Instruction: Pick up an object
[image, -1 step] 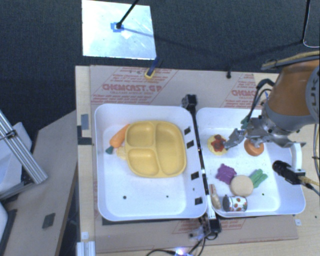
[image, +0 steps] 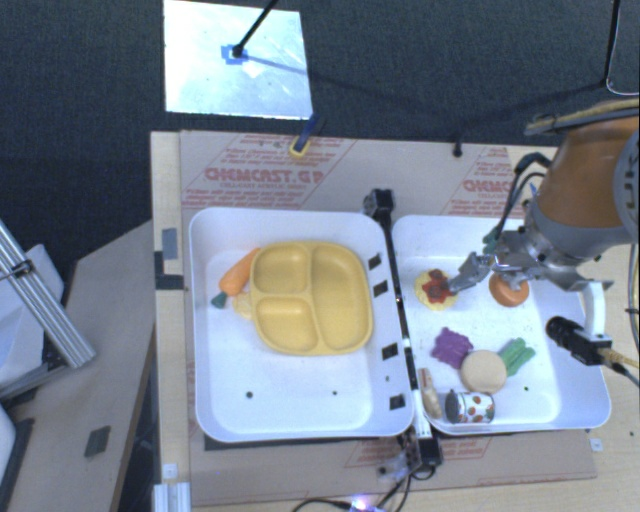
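Observation:
My gripper (image: 463, 276) hangs over the upper part of the right bin (image: 575, 400), its tip at the right edge of a small yellow toy with a red top (image: 434, 288). An orange round toy (image: 509, 291) lies just to the gripper's right, under the wrist. Lower in the same bin are a purple grape bunch (image: 452, 347), a beige round bun (image: 484, 371), a green piece (image: 517, 353) and a small can on its side (image: 469, 407). Nothing is visibly lifted.
The left bin (image: 215, 400) holds a yellow divided plate (image: 305, 298) with a toy carrot (image: 236, 273) at its left rim. A black divider (image: 392, 300) runs between the bins. A black part of the arm (image: 577, 341) overhangs the right bin's right side.

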